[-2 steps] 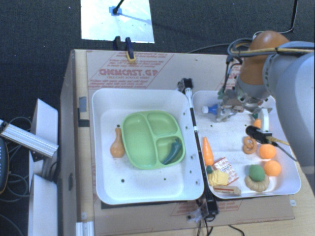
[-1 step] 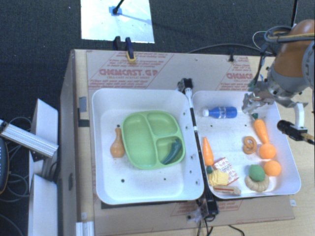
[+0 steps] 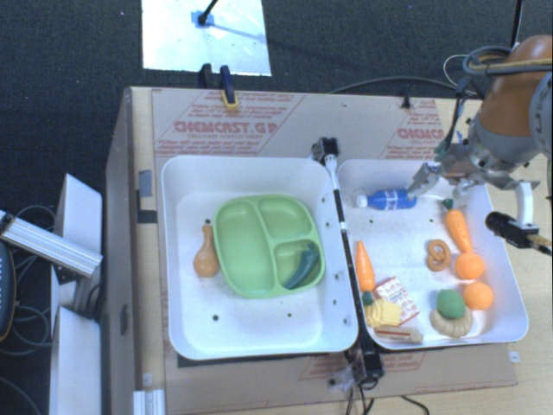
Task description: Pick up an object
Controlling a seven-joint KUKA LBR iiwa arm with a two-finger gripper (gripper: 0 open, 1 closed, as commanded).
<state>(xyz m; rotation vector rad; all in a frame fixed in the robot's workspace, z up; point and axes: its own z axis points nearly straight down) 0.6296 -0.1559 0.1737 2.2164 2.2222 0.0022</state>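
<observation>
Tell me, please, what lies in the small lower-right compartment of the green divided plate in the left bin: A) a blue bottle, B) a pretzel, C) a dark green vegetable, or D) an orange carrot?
C: a dark green vegetable lies in the small compartment of the green divided plate, while the carrots, bottle and pretzel are all in the right bin.

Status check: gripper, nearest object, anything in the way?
Gripper over right bin's far end, holding nothing. Blue bottle just beside it. Carrot close by.
</observation>
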